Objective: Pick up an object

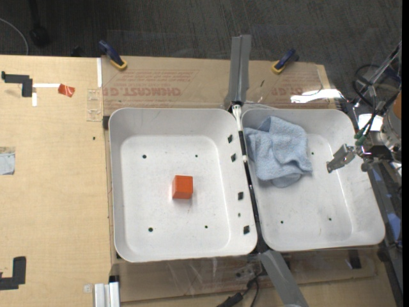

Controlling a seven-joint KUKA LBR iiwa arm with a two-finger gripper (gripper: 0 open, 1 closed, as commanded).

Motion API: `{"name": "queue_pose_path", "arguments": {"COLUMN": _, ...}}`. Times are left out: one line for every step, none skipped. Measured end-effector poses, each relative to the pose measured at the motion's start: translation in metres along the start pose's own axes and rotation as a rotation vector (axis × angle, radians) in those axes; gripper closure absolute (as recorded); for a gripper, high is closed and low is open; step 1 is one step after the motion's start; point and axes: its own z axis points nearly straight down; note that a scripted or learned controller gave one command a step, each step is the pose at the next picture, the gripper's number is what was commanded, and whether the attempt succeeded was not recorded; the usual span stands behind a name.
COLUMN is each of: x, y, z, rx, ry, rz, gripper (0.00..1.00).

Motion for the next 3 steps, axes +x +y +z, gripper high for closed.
{"name": "queue_pose_path", "arguments": {"x": -0.022, "y": -0.019, "z": 0.125, "rx": -0.003, "ry": 0.003, "rz": -0.019, "gripper": 0.00}}
{"name": "queue_pose_path", "arguments": {"x": -0.023, "y": -0.019, "z": 0.116, "rx": -0.002, "ry": 0.002, "rz": -0.015, "gripper": 1.00}}
{"name": "queue_pose_path", "arguments": {"x": -0.017, "y": 0.064, "z": 0.039, "rx": -0.004, "ry": -0.002, "rz": -0.074, "gripper": 1.00}}
